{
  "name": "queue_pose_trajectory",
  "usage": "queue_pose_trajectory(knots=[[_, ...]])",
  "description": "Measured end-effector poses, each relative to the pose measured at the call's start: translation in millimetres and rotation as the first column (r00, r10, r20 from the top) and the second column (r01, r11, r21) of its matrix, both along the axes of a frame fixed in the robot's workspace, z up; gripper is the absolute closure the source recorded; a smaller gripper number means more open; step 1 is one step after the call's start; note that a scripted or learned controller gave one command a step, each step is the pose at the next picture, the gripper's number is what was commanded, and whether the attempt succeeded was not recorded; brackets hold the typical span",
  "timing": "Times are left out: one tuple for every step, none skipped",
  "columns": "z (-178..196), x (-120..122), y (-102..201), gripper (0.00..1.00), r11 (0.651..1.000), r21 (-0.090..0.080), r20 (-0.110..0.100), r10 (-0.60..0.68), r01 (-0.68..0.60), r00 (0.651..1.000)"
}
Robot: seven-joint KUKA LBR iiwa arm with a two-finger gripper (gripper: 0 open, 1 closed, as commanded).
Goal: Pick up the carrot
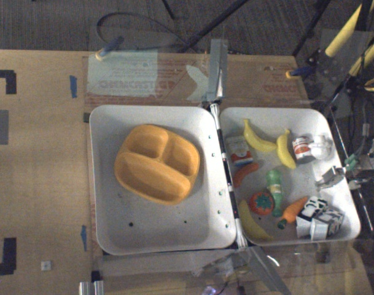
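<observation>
One carrot (293,211) lies slantwise near your right bin's (343,141) front edge; gripper (319,219) seemingly just right, grip state unclear.

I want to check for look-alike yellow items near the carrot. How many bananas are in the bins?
3, all in the right bin: one banana at the top middle, one to its right beside a small can, one along the bottom left edge. Clutter might hide more.

left bin: orange tray (157,163) | right bin: bananas (258,138), green bottle (274,192)
</observation>
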State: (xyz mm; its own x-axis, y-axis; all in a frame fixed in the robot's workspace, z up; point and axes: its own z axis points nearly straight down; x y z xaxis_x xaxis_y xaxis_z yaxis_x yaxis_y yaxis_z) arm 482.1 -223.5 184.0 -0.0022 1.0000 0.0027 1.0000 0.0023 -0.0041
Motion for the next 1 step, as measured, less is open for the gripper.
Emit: queue_pose_trajectory(knots=[[-83.9,-2.0,28.3,0.0,0.989,0.0,0.002,0.147,-0.147,0.989]])
